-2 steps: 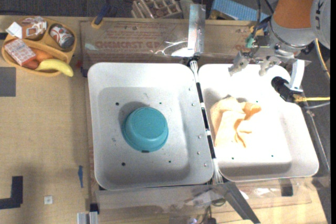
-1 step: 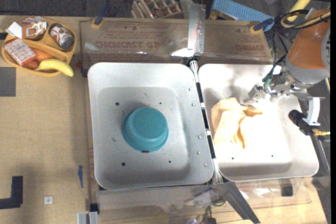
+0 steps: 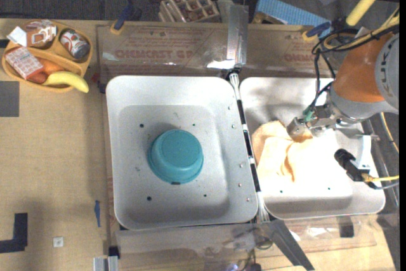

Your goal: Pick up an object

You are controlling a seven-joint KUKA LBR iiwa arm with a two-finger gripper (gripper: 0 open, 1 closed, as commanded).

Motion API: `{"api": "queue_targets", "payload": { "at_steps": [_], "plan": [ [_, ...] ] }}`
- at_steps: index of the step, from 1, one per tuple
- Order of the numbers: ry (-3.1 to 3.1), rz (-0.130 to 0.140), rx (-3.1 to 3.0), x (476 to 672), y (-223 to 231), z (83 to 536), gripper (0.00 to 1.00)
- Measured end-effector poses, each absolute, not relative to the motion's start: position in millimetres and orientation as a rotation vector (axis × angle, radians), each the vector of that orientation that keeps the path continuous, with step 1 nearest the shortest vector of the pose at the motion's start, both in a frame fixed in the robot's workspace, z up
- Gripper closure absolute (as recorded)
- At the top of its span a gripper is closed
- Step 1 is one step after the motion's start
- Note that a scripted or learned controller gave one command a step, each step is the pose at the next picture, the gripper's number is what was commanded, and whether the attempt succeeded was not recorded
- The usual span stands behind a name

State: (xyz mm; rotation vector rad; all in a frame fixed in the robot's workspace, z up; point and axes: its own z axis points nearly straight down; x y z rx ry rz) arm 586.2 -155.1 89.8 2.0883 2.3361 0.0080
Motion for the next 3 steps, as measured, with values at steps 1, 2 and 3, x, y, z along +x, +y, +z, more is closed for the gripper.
{"api": "queue_targets", "payload": {
  "at_steps": [1, 2, 3],
  "plan": [
    [2.329, 0.014, 2.090, 587.3, -157, 101, 1.00],
    [2.329, 0.014, 2.090, 587.3, -157, 101, 0.00],
    [2.576, 0.002, 1.790, 567.2, -147, 162, 0.00]
  ]
}}
